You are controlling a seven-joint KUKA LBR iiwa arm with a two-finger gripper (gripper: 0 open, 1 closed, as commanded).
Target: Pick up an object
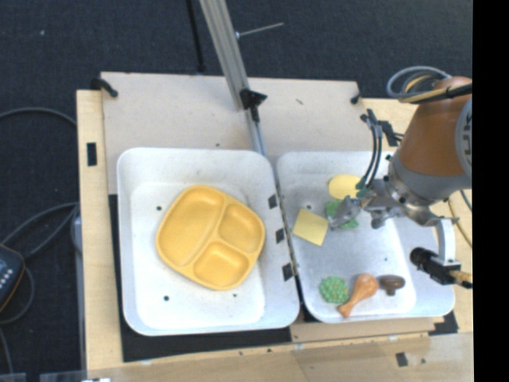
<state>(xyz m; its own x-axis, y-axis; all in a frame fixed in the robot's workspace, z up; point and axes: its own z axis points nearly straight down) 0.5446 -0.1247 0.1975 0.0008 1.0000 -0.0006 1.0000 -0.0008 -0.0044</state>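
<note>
Apparently aiming for a pick, the pincer (347,213) hangs low in the right bin (413,293), over a small green object (342,211) beside the yellow lemon-like piece (343,185), though I cannot tell its opening.

We see a robotics lab test station. A plywood bench (199,110) stands on dark carpet (48,30), with loose black cables (32,229) on the carpet left of the bench. An aluminium camera mast (227,42) rises from the bench's rear, and two white bins (135,181) hold toy items.
</note>
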